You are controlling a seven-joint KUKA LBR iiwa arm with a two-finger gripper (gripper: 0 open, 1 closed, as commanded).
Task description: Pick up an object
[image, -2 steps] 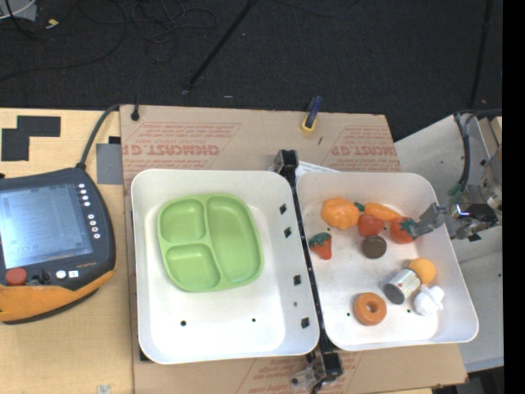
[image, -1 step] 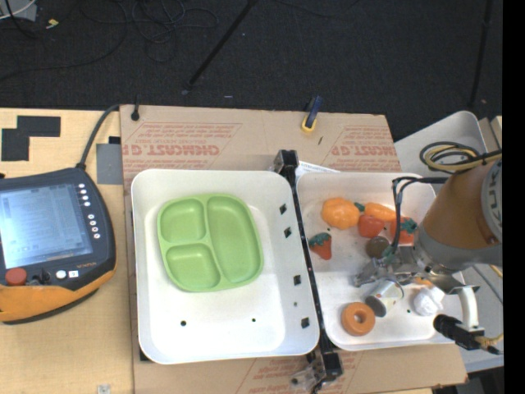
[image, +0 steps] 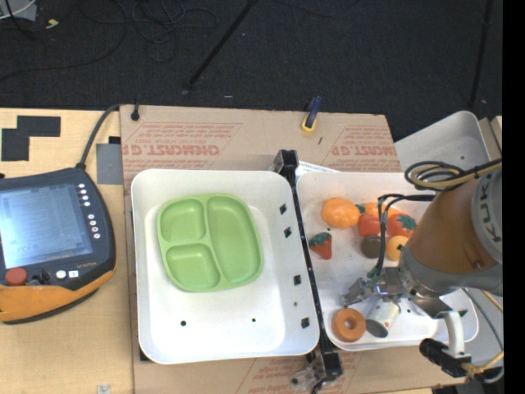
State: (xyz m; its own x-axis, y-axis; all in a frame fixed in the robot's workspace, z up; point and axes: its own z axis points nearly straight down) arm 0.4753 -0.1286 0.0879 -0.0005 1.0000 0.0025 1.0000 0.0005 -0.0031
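Dark carpet strewn with cables lies behind the counter [image: 246, 134], whose cardboard top bears two white bins. We see a green divided plate [image: 210, 242] in the left bin [image: 164, 335], and a teach pendant [image: 49, 228] resting off to the far left. Inside the right bin [image: 467, 331] sit the candidates for picking: an orange fruit [image: 340, 212], a small red strawberry-like piece [image: 321, 245], a doughnut [image: 350, 324] by the near wall, and a cluster of orange and dark toys [image: 385, 228] partly hidden by the arm.

We find the claw [image: 379, 292] low in the right bin, just above the doughnut; we cannot tell whether it is apart or together, and nothing is visibly held.

We judge the main risks to be these: the toys lie close together, so a descent could nudge one aside or catch two at once; the doughnut sits near the bin wall, which could block the claw; and round toys may roll free.
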